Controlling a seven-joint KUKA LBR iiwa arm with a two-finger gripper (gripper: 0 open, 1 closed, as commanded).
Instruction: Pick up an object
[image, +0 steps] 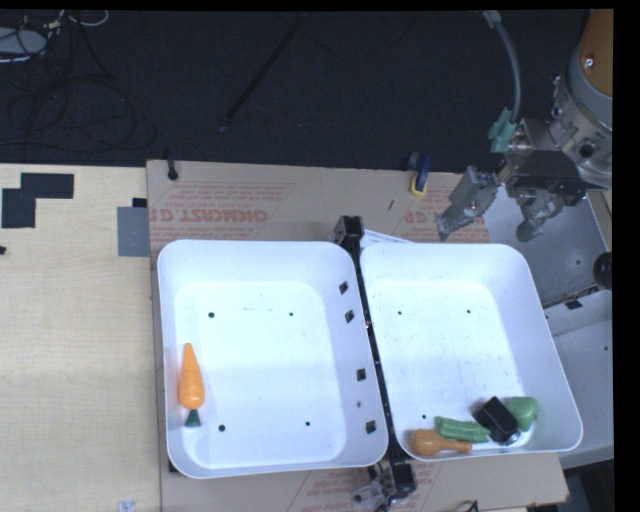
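Nearest the camera, along the near wall of the right bin (545, 330), lie an orange gourd-shaped toy (438, 443), a green pod-like piece (461, 430), a black block (497, 419) and a rounded green object (522, 410), bunched in the near right corner. In the left bin (170, 300) a toy carrot (190, 382) rests against the left wall. The gripper (490, 213) hangs beyond the right bin's far edge, fingers spread apart and holding nothing.
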